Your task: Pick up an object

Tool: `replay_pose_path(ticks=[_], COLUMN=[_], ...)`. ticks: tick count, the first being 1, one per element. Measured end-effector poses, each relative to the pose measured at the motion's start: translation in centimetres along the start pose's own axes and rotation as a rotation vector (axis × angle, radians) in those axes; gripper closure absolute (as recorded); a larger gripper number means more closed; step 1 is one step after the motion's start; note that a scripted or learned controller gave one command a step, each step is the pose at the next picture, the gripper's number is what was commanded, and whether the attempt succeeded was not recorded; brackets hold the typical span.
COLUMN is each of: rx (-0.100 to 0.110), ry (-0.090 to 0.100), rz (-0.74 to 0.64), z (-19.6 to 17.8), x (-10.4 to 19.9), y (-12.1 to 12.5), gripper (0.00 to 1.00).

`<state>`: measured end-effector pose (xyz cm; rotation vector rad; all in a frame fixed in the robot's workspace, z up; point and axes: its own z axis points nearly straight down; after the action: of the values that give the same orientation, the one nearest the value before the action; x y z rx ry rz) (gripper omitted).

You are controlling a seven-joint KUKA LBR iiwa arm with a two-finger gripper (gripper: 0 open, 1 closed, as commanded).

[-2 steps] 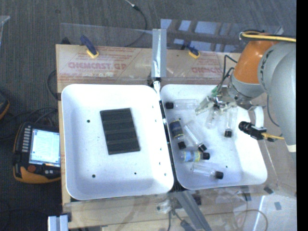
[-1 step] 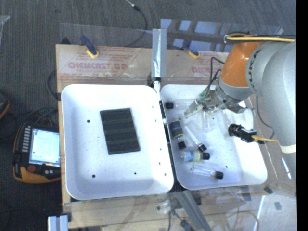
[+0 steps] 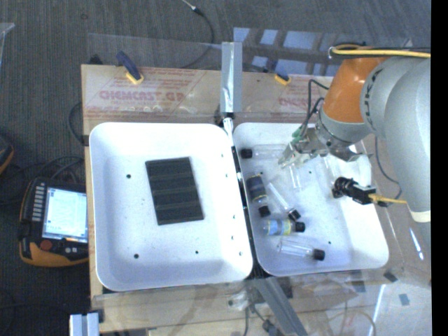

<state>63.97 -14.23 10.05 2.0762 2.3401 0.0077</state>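
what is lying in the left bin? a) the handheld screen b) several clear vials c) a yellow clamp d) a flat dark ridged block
d: a flat dark ridged block lies in the left bin, while the clear vials lie in the right bin.

Slab (image 3: pixel 175 190) in left bin (image 3: pixel 112 152); vials (image 3: pixel 280 226) in right bin (image 3: pixel 364 247)

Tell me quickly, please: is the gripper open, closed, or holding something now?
Gripper: cannot be told. It is low over the right bin, near the clear vials; glare and blur hide its tip, and no object is seen in it.
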Motion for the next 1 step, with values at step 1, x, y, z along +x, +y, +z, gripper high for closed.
replay_pose_path(ticks=[1], rx=[0.014], ry=[0.003], rz=[0.111], z=[-10.48], x=[-0.13], y=[0.64], gripper=[1.00])
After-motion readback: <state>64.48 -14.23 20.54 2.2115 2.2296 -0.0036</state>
